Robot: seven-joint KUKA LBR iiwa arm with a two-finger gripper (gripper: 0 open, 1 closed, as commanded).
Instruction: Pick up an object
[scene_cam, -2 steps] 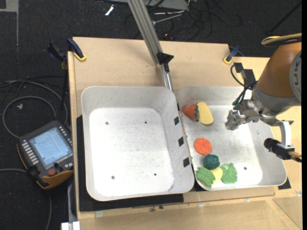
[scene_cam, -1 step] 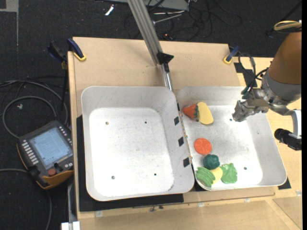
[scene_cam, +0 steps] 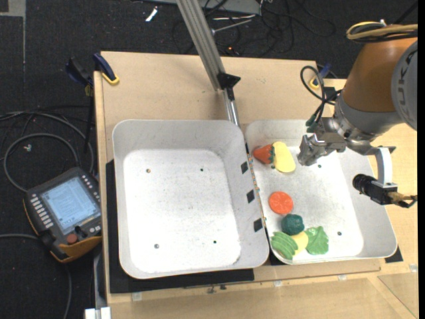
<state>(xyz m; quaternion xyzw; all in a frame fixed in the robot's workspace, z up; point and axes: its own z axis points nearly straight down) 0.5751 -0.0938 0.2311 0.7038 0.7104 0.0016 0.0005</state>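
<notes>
Camera view: the gripper (scene_cam: 309,150) is hanging over the right bin (scene_cam: 352,198) near its far edge, just beside a yellow object (scene_cam: 284,158) that is touching a red-orange piece (scene_cam: 263,153) against the bin's left wall; how far the hand is open cannot be told, and nothing is visibly held. An orange disc (scene_cam: 280,202) is lying midway along that left wall, while a dark teal object (scene_cam: 291,223) and green pieces (scene_cam: 317,240) are clustering in the near left corner.
</notes>
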